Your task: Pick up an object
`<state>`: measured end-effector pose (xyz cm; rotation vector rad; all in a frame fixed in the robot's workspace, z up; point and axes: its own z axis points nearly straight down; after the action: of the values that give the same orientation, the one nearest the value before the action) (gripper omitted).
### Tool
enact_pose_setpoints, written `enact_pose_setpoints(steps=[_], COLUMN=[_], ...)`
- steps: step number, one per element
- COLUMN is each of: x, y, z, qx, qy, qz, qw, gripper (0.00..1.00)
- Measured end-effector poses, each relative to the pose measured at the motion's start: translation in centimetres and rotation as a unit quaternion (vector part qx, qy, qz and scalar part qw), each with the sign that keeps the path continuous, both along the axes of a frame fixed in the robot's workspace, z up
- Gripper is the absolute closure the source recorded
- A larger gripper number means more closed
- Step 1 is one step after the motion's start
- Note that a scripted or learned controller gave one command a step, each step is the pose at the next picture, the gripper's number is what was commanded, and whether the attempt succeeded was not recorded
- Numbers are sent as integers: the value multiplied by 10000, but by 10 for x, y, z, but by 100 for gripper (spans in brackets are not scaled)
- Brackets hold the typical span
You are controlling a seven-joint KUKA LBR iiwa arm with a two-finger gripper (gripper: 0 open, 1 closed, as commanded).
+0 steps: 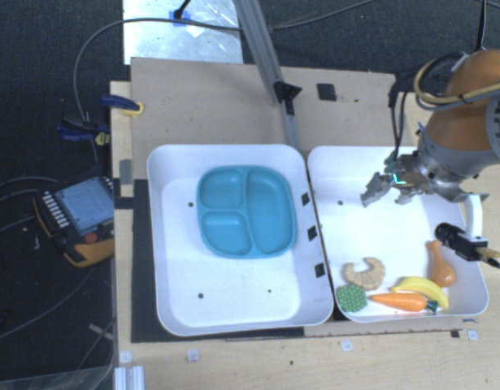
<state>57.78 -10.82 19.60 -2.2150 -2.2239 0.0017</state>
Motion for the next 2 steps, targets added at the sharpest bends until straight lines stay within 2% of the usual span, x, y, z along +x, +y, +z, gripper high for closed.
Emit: enact_pose_setpoints(steps=[1,2], x=[1,2], y=[0,-4], z=[2,-59], qx=[-3,-8], qy=[-20,-15], qz=[2,-14], qw=[10000,10000], gripper=[0,0])
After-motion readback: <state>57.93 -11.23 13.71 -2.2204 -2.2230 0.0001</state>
